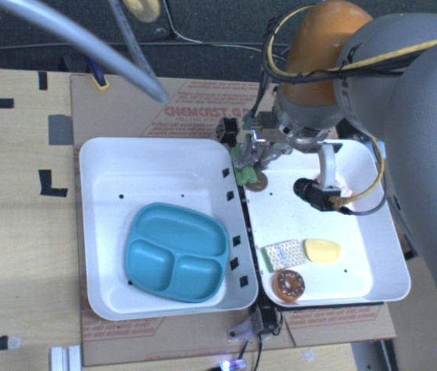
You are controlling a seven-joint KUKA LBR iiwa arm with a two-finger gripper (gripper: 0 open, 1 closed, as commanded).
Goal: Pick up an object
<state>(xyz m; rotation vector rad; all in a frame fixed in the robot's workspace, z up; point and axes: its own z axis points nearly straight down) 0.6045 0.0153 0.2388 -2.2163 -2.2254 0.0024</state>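
We hover our gripper [255,165] at the right bin's [373,284] far-left corner over a small brown object [258,182], grip state unclear, descent likely next.

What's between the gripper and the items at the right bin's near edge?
Nothing visible. The gripper is at the right bin's far left corner; donut, yellow piece and patterned packet lie across bare floor.
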